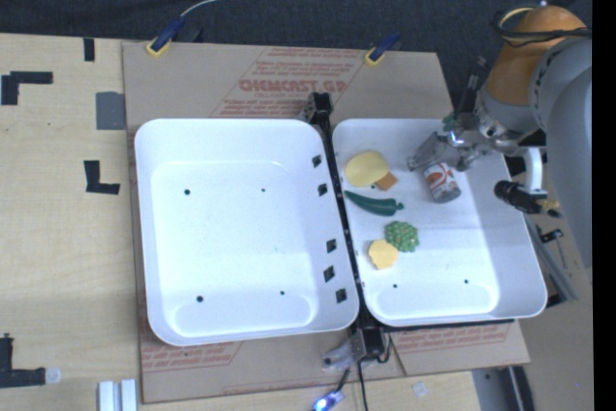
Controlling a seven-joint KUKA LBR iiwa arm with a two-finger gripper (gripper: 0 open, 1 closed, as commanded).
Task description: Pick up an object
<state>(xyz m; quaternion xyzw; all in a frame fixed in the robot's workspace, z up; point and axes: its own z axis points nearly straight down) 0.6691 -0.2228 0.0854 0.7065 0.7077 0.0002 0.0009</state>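
Reach was the step I judged to be in hand: the two-finger gripper [445, 155] hung over the upper right part of the right-hand shallow white bin [500, 303], directly above a small cylindrical can with a red and white label [442, 182]. Whether the fingers were apart or together I could not tell; the metal parts blurred into each other at that angle, and I saw nothing held between them. The can lay tilted on the bin floor near the far right corner, just beneath the gripper, and I took it for the likeliest target.

The next move, as I read it, called for a straight descent with the fingers straddling the can's round body, then a firm close before any lift; a can on its side could roll away from a glancing touch.

Other candidates sat toward the bin's left edge: a flat round yellow piece [365, 168] with a small orange chunk [387, 180] touching it, a dark green pepper-shaped toy [372, 202] below those, then a bumpy green lump [401, 236] beside a small yellow block [383, 254]. The left-hand white bin [164, 303] lay alongside.

The grey arm with the orange band [525, 63] came in from the right edge of the bench, wrist bent down and leftward over the bin
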